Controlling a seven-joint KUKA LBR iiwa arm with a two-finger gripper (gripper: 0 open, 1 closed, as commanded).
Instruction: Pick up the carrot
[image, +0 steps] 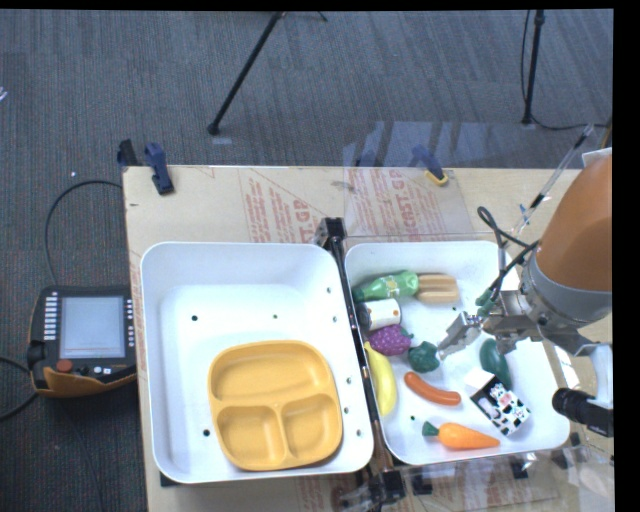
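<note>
Near the right bin's (395, 452) front edge, the carrot (465, 436) lies untouched; the gripper (458, 337) hovers well apart from it above the toy broccoli (424, 355), fingers spread, gripping nothing. Reaching and grasping remain.

**Stuff you can't quite make out here**

The arm (580, 250) runs off the right side, so most of it is cut off. The gripper (462, 334) is too small to tell whether it's open. The dark green thing (494, 358) is half tucked under the wrist. The bench (250, 200) gets clipped at the bottom.
</note>
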